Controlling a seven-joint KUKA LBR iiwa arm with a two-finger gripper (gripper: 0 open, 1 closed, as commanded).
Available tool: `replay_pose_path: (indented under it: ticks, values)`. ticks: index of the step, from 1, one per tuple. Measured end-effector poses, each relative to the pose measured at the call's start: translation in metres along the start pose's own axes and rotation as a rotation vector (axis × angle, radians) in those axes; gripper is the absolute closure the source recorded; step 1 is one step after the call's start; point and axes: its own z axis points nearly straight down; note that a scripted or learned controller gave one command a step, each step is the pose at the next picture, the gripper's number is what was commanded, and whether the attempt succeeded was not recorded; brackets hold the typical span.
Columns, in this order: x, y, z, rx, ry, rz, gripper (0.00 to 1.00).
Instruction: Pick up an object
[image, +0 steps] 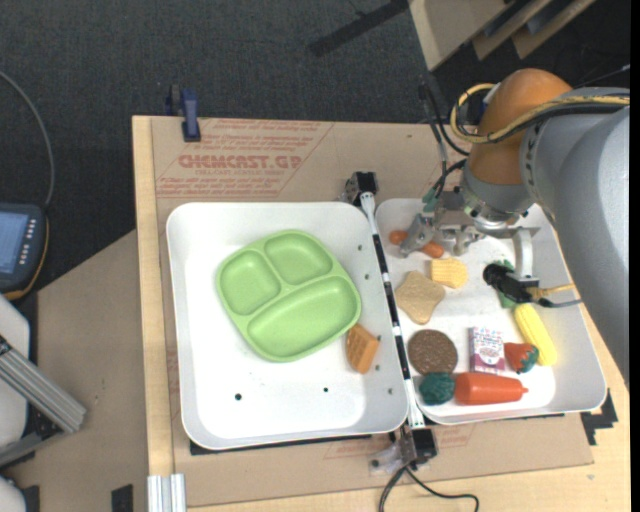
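grey arm low over the far corner, nothing lifted yet

brown table (250, 165) carries two white bins. the left bin (200, 300) holds a green divided plate (288, 293) and an orange-brown piece (362, 349) at its right wall. the right bin (575, 385) holds the rest of the toy food. the grey arm (590, 170) reaches in from the right, and its claw (445, 232) sits low over that bin's far left corner. whether the claw is spread or closed i cannot tell, and no item is seen in it.

judged from this, the pick is at the reach stage, with grip and lift left to do. the likeliest target is the small orange-red piece (410, 240) just beside the claw. its long axis seems to run left to right, though it is partly hidden. nearby lie a yellow block (449, 272) and a tan bread slice (419, 296).
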Motion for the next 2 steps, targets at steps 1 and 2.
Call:
replay_pose_path:
  ticks: [1,2]
  values:
    - [-0.0027,0.0004,0.0002,-0.002,0.004,0.001,0.0]
    - [-0.001,0.0004,0.0,-0.002,0.001,0.002,0.0]
